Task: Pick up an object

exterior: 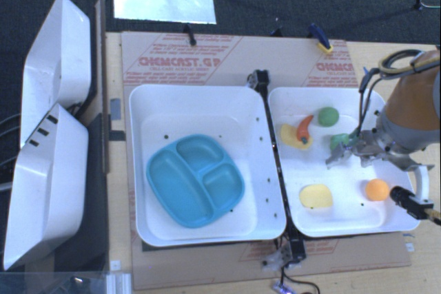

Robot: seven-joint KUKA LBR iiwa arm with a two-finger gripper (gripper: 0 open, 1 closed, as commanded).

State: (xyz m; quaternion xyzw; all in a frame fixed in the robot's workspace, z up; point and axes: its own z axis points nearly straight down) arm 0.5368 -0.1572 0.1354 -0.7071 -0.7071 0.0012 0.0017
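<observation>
The right bin (296,217) holds several small objects. A green ball (328,116) lies at its back, and a red-orange pepper (304,127) rests on a yellow piece (291,136). A pale yellow lump (316,196) sits near the front, with an orange ball (377,190) to its right. My gripper (342,151) hangs low over the middle of this bin, just below the green ball. A small dark green object (340,141) lies right against the gripper; I cannot tell whether it is held. The arm's orange band (413,107) is at the right edge.
The left bin (158,107) carries a blue divided plate (196,179). A black clamp (259,79) joins the bins at the back. Cables (375,76) loop near the wrist. Two white tubs (48,141) stand off the bench at left.
</observation>
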